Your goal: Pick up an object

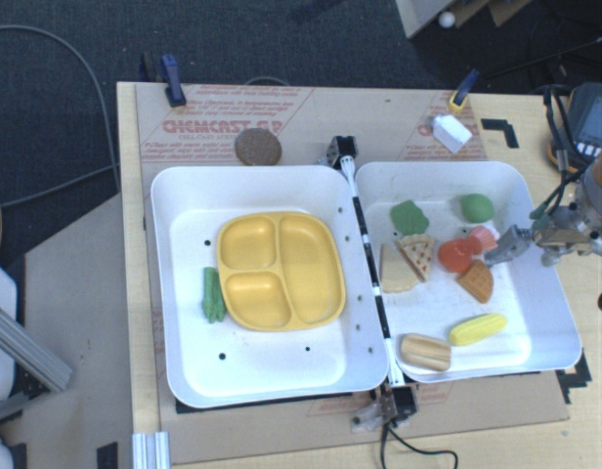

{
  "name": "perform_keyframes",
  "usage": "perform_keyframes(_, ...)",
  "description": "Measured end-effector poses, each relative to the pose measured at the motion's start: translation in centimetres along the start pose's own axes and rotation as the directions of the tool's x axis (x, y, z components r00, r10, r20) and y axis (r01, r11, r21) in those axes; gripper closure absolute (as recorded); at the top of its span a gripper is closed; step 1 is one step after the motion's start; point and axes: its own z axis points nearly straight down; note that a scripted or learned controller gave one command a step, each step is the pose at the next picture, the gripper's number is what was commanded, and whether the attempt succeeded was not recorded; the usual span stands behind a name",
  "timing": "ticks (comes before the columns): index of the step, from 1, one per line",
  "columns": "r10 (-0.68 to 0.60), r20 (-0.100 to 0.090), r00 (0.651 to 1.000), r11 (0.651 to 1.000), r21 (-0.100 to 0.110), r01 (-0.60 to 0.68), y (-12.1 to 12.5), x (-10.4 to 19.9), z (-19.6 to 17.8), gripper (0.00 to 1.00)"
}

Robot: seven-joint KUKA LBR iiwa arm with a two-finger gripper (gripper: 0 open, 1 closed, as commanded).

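The right bin point(545, 311) holds several toy foods: a green leafy piece point(409, 216), a green round piece point(476, 206), a red tomato point(457, 254), an orange wedge point(476, 281), a triangular sandwich point(416, 255) on a bread slice point(392, 272), a yellow corn cob point(477, 328) and a bun point(425, 352). My gripper point(503, 247) reaches in from the right, low over the bin. Its tip is just right of the tomato and above the orange wedge. A pinkish piece point(484, 235) lies right beside the tip.
The left bin point(184, 360) carries a yellow divided plate point(279, 269) with a green pod point(213, 294) to its left. A brown disc point(257, 148) and a white block point(451, 132) lie on the cardboard behind the bins. Cables hang at the right edge.
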Motion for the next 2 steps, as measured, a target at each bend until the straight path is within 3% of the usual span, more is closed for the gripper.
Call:
perform_keyframes(1, -0.001, 0.001, 1.000, 1.000, -0.004, 0.001, 3.2, 3.4, 11.1, 0.00)
perform_keyframes(2, -0.001, 0.005, 1.000, 1.000, -0.012, 0.001, 9.2, 3.4, 11.9, 0.00)
